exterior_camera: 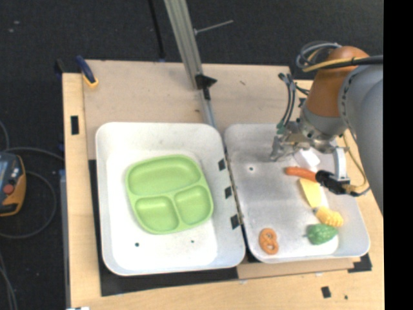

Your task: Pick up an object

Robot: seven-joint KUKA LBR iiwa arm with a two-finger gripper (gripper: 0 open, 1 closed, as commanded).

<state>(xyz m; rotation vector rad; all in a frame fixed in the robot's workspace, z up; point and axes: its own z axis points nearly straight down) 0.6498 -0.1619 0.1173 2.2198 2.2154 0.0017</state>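
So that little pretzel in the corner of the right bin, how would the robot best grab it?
Probably from straight above. The pretzel lies flat near the near-left corner of the right bin, so there is no tall side to grip. The end effector could pinch across its narrower width, fingers set left and right. The broccoli lies apart to its right, leaving room.

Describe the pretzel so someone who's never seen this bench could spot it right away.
Look in the right bin, at its near left corner. The pretzel lies there, left of the green broccoli piece. It alone is a small orange-brown twisted loop with holes.
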